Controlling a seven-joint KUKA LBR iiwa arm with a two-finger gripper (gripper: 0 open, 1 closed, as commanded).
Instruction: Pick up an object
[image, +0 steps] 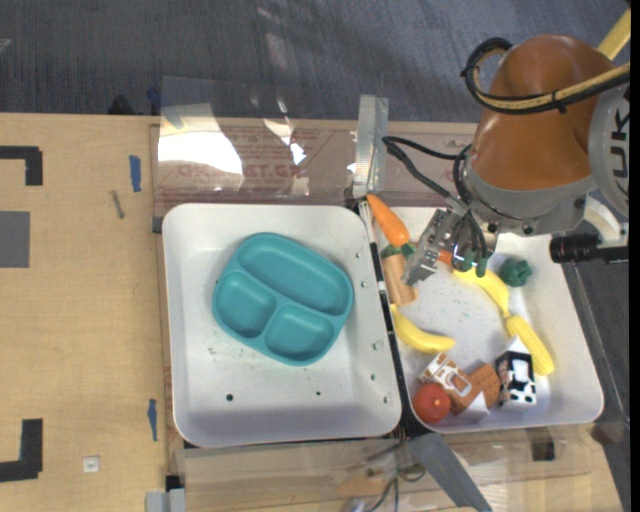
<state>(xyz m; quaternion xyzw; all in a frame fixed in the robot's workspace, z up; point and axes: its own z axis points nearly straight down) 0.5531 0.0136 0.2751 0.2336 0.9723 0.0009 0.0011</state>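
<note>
My gripper hangs over the back left part of the right bin, open, with nothing between its fingers. Just to its left lie an orange carrot and a brown block against the bin's left wall. A curved yellow banana lies right under and to the right of the fingertips. Another yellow banana lies nearer the front. A green toy sits to the right.
The front of the right bin holds a red tomato, a brown toy, a black-and-white cow toy and a yellow corn cob. The left bin holds a teal divided plate.
</note>
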